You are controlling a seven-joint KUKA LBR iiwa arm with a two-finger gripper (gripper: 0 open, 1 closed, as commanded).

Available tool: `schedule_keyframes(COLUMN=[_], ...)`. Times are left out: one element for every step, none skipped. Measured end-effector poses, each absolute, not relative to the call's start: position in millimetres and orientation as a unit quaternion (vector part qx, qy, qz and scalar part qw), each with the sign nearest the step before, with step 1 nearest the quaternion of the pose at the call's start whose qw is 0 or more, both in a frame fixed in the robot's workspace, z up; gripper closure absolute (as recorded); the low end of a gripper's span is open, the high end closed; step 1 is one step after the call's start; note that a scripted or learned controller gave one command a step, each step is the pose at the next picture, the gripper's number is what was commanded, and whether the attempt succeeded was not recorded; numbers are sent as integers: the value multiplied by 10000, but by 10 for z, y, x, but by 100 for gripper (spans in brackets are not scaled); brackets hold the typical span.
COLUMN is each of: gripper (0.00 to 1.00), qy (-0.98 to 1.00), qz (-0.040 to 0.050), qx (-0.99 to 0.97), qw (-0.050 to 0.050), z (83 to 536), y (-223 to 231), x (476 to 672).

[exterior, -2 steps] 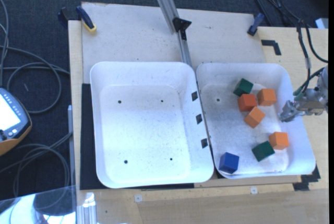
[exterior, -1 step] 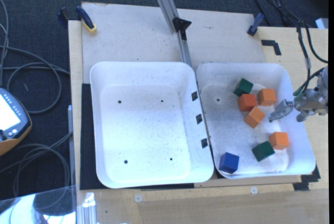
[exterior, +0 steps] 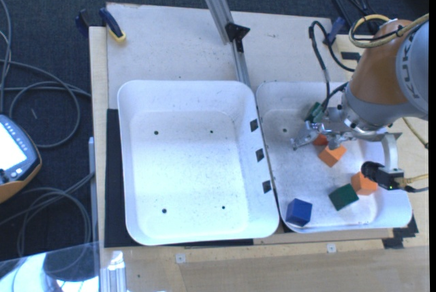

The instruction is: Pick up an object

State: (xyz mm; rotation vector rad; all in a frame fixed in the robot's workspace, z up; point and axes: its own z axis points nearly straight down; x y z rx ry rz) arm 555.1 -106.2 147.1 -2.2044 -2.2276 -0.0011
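My gripper is low over the upper middle of the right bin, reaching in from the right under the grey and orange arm. An orange block lies just below and right of it, touching or nearly touching the tool. A small orange-red patch shows right at the gripper; I cannot tell whether it is a separate piece. Toward the bin's front lie a blue cube, a green block and a second orange block.
The left bin sits beside the right one, past a shared wall with black clips. A slanted metal pole crosses the bench at the back. Cables run behind the arm at the upper right.
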Motion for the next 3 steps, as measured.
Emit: schedule_keyframes(gripper=[0, 100, 0], qy=[-7064, -7078, -7079], qz=[-3, -2, 2], qx=[-7078, -7064, -7063], qw=[-32, -13, -10], z=[999, 1124, 1121], y=[-1724, -1688, -1686], x=[5925, 5915, 5915])
